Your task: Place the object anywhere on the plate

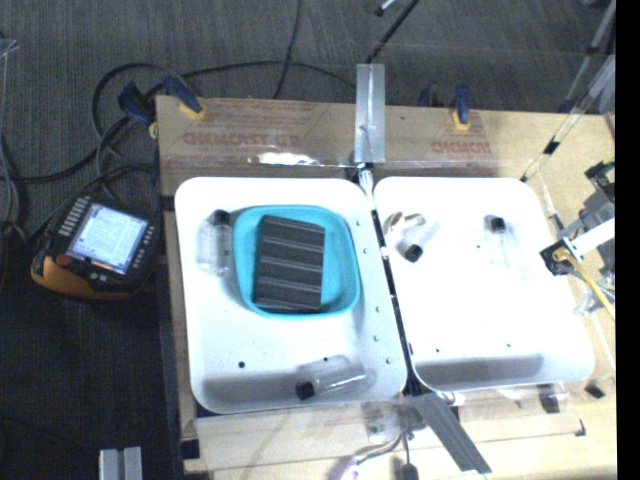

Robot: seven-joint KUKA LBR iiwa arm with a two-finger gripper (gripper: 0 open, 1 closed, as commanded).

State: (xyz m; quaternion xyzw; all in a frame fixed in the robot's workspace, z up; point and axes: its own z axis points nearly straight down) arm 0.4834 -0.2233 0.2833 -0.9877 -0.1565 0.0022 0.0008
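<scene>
A dark ridged block [290, 262] already crowds the blue plate [343, 268]; the clear bottle [330, 378] at six o'clock could roll off.

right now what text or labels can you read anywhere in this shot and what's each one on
Red print on the cardboard sheet behind the bins, left part: too blurred to read.
Red print on the same cardboard, right part: too blurred to read.
Lit screen of the handheld pendant on the floor: too small to read.
No other text visible.

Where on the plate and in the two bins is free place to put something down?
The blue plate has only narrow margins around the dark ridged block. The left bin is free front-left; clear bottles crowd its edges. The right bin is free across its front half.
</scene>
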